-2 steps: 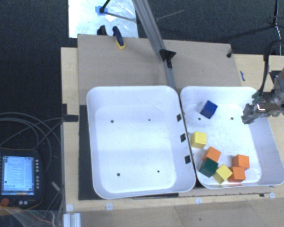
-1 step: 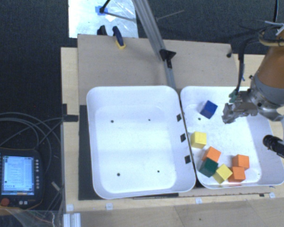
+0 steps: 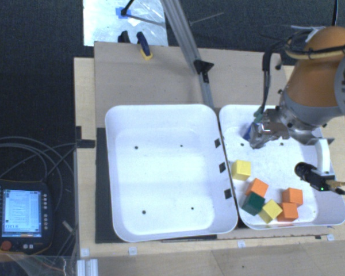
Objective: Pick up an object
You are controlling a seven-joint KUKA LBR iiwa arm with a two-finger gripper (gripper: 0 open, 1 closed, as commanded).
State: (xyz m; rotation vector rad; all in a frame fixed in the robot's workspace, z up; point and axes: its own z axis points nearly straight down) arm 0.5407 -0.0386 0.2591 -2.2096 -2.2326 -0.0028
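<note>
The gripper (image 3: 259,135) is hanging over the blue block (image 3: 248,132), jaws unclear, and may be missing its edge.

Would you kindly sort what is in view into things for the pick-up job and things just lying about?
For the job: gripper, yellow block, orange block, green block, right bin.

Lying about: left bin, teach pendant, clamps.

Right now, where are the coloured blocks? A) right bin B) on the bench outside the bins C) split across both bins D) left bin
A: the yellow, orange and green blocks all lie in the right bin, clustered toward its near side.
</note>
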